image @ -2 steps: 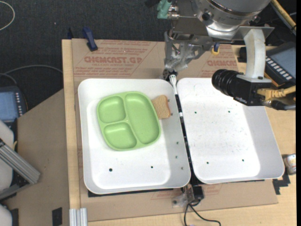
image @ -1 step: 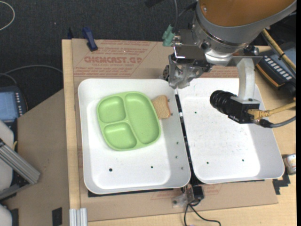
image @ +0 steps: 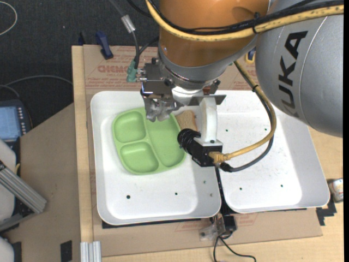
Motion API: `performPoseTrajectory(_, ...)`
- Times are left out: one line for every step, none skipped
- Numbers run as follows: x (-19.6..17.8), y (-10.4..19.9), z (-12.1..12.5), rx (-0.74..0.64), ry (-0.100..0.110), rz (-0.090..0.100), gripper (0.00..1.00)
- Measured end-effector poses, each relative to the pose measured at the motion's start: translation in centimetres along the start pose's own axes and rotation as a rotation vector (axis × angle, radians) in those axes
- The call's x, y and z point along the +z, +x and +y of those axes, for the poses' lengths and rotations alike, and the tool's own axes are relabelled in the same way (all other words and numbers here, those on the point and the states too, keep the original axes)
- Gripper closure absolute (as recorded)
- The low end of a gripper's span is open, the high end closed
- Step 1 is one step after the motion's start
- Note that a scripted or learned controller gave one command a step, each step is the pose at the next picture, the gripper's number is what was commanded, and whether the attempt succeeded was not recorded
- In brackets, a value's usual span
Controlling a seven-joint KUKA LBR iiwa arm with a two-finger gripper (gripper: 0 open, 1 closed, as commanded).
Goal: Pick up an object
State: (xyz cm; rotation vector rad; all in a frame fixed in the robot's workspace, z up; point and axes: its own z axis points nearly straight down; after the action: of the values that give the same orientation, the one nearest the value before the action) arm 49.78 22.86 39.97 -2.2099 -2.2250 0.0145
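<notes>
A light green divided plate (image: 146,141) with three compartments lies in the left white bin (image: 147,201), toward its upper middle. My gripper (image: 157,111) hangs low over the plate's far edge, at the wall between the top-left and the long right compartment. The big orange and grey wrist above hides much of it. A small tan object (image: 187,118) peeks out just right of the gripper, by the plate's upper right corner, partly covered by the white camera bracket (image: 208,121).
The right white bin (image: 272,184) sits against the left one. A black fitting with a yellow cable (image: 245,150) hangs from the wrist across the seam between the bins. Brown cardboard (image: 109,64) borders the bins.
</notes>
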Motion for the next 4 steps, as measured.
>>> performPoseTrajectory(2.5,-3.6,-2.0,0.01,-0.003,0.0,1.0)
performPoseTrajectory(1.3,-3.4,-1.9,0.008,-0.011,0.004,1.0)
performPoseTrajectory(-10.5,-0.2,-2.0,0.001,-0.025,0.011,1.0)
performPoseTrajectory(-6.2,-5.2,-2.0,0.012,-0.004,0.0,1.0)
